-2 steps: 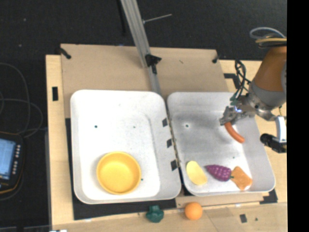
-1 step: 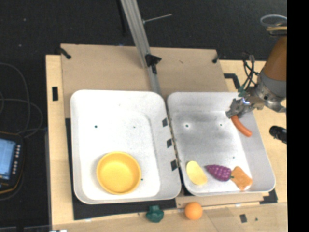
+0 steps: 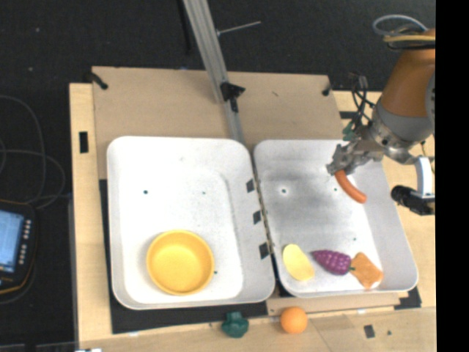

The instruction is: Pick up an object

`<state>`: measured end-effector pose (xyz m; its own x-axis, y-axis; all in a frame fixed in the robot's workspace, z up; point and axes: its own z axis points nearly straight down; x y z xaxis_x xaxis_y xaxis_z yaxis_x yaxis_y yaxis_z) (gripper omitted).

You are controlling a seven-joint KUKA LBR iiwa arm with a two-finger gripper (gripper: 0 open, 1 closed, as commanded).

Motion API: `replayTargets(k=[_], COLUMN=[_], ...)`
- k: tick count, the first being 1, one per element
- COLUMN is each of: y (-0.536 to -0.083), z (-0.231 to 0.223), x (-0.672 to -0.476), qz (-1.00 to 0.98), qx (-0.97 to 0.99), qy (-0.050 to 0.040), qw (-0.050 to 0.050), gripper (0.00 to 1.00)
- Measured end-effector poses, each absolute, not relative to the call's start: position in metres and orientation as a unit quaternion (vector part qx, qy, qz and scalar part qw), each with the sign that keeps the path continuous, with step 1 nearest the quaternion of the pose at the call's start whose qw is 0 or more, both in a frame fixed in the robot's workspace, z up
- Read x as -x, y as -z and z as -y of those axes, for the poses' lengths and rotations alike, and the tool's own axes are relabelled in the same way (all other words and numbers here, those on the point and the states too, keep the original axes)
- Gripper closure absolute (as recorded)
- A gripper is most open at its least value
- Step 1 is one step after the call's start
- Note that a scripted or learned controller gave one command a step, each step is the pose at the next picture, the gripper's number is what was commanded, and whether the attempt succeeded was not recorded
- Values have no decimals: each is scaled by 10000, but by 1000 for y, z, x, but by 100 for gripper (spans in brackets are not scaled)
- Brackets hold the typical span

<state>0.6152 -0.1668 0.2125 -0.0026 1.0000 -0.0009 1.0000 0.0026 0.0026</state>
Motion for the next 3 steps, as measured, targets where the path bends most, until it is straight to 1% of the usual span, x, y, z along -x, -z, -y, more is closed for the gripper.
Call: replayTargets(k=[1, 2, 3], y=[-211, -228, -241], z=[121, 72, 19], x=[-612, -616, -612], qz=[-7093, -7097, -7100], qx=[-7049, -7045, -7042], qy=[-6, -17, -19], qw=[1, 9, 7], gripper=[100, 100, 100])
